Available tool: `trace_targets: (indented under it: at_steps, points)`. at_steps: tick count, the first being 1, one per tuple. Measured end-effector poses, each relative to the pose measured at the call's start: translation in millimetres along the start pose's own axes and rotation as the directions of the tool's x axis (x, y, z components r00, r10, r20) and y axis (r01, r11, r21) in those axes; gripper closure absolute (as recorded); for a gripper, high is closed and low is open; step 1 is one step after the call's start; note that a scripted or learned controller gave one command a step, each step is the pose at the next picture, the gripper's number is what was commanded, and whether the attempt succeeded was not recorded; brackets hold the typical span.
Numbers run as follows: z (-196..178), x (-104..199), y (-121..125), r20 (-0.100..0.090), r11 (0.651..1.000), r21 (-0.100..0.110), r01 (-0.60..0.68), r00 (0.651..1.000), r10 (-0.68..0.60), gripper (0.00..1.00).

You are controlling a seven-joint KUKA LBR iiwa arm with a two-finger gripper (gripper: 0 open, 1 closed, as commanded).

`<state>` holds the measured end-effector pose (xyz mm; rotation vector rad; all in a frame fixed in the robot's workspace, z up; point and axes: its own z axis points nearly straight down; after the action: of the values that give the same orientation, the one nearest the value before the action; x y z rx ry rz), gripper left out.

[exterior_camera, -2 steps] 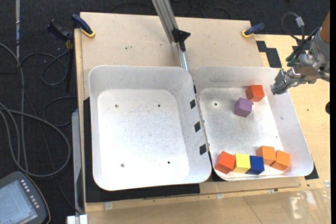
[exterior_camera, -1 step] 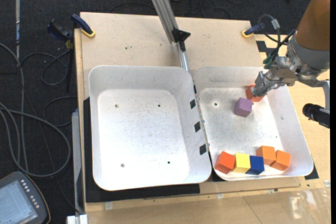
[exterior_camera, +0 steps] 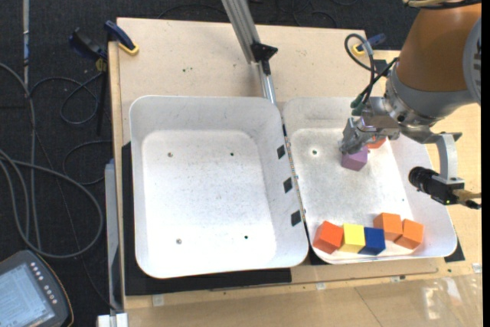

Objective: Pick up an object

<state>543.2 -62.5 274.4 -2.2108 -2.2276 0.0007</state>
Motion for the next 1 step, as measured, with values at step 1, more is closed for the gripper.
trace_targets:
  at_steps: [1]
  points:
    - [19.0, 60.3, -4.3, 0.000, 1.000, 0.000, 0.001, 1.000, -0.001, 1.00]
